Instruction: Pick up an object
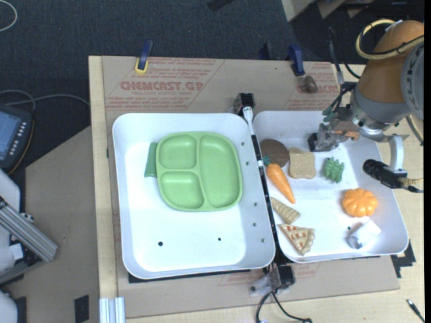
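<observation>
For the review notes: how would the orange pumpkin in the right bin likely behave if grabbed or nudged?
The pumpkin looks round and squat, so a nudge may roll or slide it across the smooth right bin. Its glossy, ribbed surface suggests hard toy plastic: probably stiff and light, yet apt to slip out of a pincer closing off-centre. It sits apart from the broccoli, leaving room to approach.

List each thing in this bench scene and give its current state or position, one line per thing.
green divided plate: flat in the left bin, compartments bare
carrot: lying in the right bin by the divider
bread slice: flat, beside the carrot
broccoli: resting loose
pumpkin: resting upright
pizza slice: flat, near the front wall
gripper: above the right bin's far end, nothing visibly held
</observation>
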`<state>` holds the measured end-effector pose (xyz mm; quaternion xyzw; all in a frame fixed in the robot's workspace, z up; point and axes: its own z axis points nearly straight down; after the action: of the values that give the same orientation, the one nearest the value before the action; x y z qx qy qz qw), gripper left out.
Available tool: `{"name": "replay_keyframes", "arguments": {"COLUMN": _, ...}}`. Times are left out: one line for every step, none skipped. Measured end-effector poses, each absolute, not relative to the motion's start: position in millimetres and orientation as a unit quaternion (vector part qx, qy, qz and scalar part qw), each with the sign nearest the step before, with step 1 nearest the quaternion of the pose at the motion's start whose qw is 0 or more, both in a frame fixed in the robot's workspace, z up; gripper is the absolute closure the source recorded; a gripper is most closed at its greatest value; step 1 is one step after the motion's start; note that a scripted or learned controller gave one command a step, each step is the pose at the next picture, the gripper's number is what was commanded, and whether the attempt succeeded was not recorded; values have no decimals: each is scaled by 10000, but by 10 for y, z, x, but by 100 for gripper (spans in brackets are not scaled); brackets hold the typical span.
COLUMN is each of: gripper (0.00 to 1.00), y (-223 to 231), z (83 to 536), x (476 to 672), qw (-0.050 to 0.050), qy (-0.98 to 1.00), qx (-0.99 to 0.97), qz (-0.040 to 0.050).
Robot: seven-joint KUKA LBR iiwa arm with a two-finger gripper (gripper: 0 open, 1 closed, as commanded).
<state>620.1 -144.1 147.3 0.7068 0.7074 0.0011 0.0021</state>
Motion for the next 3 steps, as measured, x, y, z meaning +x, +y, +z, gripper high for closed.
{"name": "replay_keyframes", "arguments": {"gripper": 100, "y": -1428, "z": 1904, "x": 6224, "qw": 26, "qy": 7074, "qx": 7068, "qz": 13}}
{"name": "replay_keyframes", "arguments": {"gripper": 100, "y": -1430, "z": 2276, "x": 6235, "qw": 29, "qy": 7075, "qx": 7067, "qz": 15}}
{"name": "replay_keyframes", "arguments": {"gripper": 100, "y": -802, "z": 2294, "x": 6227, "qw": -10, "qy": 7094, "qx": 7048, "qz": 9}}
